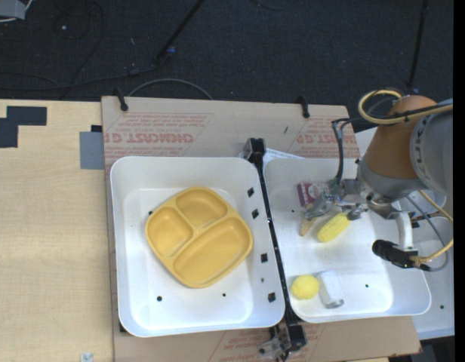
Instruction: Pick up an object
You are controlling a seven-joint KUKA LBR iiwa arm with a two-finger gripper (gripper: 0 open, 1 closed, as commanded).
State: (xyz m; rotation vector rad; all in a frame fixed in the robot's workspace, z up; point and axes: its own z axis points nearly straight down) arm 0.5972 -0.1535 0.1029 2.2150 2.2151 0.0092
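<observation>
Metal-grey gripper [340, 211] of the arm [398, 153] hangs low in the right bin [368, 300], its tip right at a small yellow oblong object [332, 228]; whether it is clenched, released or grasping cannot be told from this angle, so no hold is claimed. Yellow oblong lies tilted, approx. mid-bin, touching or just beside a tan stick-like piece [312, 221] on its left. Judged by look: light, prob. plastic or foam, smooth and rounded, so it may roll or slip; best taken across its short axis, near the middle. Obstacles: the tan piece crowds one side, and a pinkish packet [306, 194] sits just behind, near the bin's far wall; either could get pinched along w/ the target. Further out, a yellow ball [305, 286] and a pale grey clip-like item [331, 289] rest near the front wall, well apart from the grasp zone. Left bin [134, 187] holds a yellow divided tray [198, 236], separated by the centre divider, no interference.
</observation>
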